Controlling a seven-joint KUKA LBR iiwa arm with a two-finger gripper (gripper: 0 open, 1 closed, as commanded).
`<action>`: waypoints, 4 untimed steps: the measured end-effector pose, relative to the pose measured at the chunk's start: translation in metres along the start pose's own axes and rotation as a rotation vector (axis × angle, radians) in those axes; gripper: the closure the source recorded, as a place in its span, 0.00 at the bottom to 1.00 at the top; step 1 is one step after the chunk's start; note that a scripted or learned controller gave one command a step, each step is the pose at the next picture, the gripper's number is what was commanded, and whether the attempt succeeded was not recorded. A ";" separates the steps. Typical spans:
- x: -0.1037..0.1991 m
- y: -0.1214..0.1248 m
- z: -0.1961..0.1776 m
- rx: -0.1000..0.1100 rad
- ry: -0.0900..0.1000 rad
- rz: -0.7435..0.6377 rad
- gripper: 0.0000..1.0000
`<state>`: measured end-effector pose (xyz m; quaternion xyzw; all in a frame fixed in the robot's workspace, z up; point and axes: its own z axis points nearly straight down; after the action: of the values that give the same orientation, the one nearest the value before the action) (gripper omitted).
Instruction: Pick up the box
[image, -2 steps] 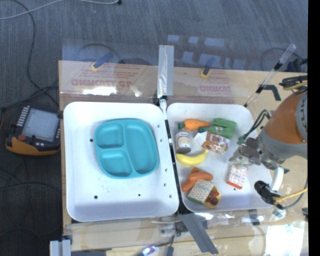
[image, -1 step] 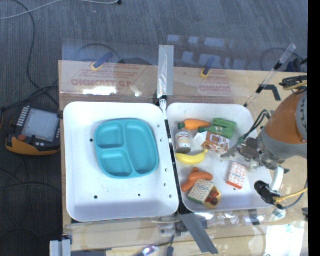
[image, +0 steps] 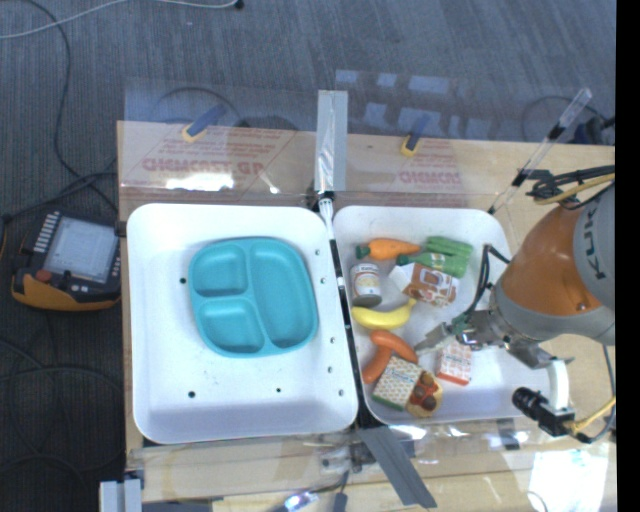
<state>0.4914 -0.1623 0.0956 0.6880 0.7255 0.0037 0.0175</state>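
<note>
Several small boxes lie in the right bin (image: 490, 232). An orange and white carton (image: 432, 286) sits near the middle. A red and white carton (image: 455, 366) lies lower right, and a green and yellow box (image: 398, 382) rests at the front beside a dark red item (image: 425, 394). My gripper (image: 452, 336) reaches in from the right and hovers just above the red and white carton, below the orange and white one. Nothing visibly hangs from it.
The right bin also holds a carrot (image: 390, 248), a green packet (image: 448, 250), a small jar (image: 366, 283), a banana (image: 380, 317) and an orange piece (image: 385, 350). A blue divided plate (image: 252, 296) lies in the left bin (image: 160, 400). A handheld pendant (image: 65, 260) rests on the floor at left.
</note>
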 end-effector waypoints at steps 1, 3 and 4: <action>-0.002 0.000 0.001 0.002 0.004 -0.013 0.00; 0.048 0.003 0.000 -0.001 0.000 0.060 0.00; 0.057 0.003 0.000 0.000 0.000 0.098 0.00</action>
<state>0.4914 -0.1048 0.0945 0.7226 0.6911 0.0046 0.0173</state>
